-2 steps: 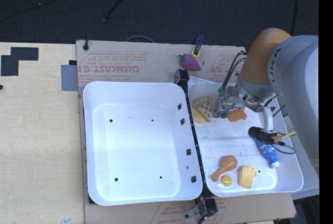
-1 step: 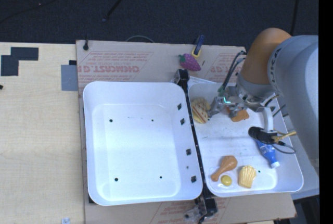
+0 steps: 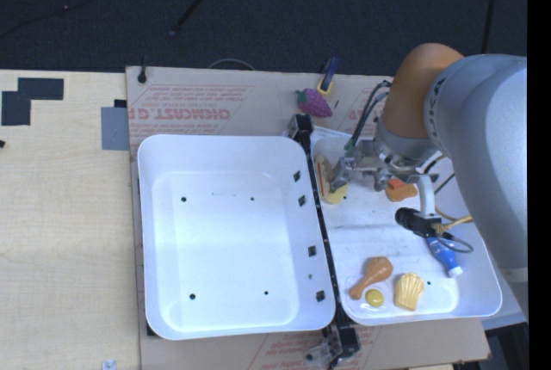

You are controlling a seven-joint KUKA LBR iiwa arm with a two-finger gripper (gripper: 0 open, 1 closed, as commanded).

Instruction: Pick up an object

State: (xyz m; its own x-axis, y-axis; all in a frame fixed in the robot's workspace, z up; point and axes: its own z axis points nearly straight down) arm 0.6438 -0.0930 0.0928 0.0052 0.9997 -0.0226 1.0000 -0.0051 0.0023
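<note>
My gripper (image 3: 341, 179) is low in the right bin (image 3: 482, 301), close to its left wall. Right below it lies a small yellow piece (image 3: 334, 194), beside a tan wooden stick (image 3: 321, 175) that rests along the wall. I cannot tell whether the gripper touches either of them. An orange toy (image 3: 401, 191) lies just to the right of the gripper, partly hidden by the wrist. Nearer the front are a toy drumstick (image 3: 372, 273), a small yellow ball (image 3: 374, 298), a yellow ridged toy (image 3: 409, 291) and a blue tube (image 3: 445, 256).
The left bin (image 3: 155, 188) sits alongside, split from the right one by a black-clipped divider (image 3: 314, 222). Purple toy grapes (image 3: 315, 103) and a blue-and-yellow item (image 3: 328, 77) rest on the cardboard behind the bins. The arm covers the right bin's back right part.
</note>
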